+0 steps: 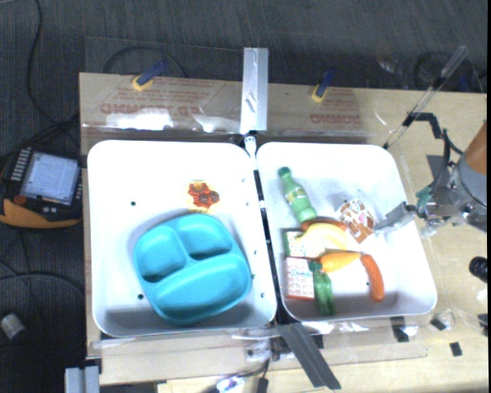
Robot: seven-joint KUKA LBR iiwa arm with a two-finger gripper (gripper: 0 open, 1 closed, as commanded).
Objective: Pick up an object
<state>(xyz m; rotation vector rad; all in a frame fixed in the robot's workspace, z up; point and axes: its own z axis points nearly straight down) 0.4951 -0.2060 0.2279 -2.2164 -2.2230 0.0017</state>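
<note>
The right bin (393, 164) holds a pile of small items. A green bottle (295, 195) lies near its left wall. Below it are a yellow banana-shaped piece (327, 231), an orange carrot-like piece (373, 275), a red and white carton (298, 278), a green stick (323, 291) and a small red and white packet (356, 218). My gripper (413, 210) sits over the right rim of this bin, just right of the packet and apart from it. Nothing shows in its grasp.
The left bin (114, 178) carries a blue divided plate (192, 267) and a small orange-red toy (202, 194). A metal divider post (254, 88) stands behind the bins. Cables and a handheld device (41, 182) lie left of the bench.
</note>
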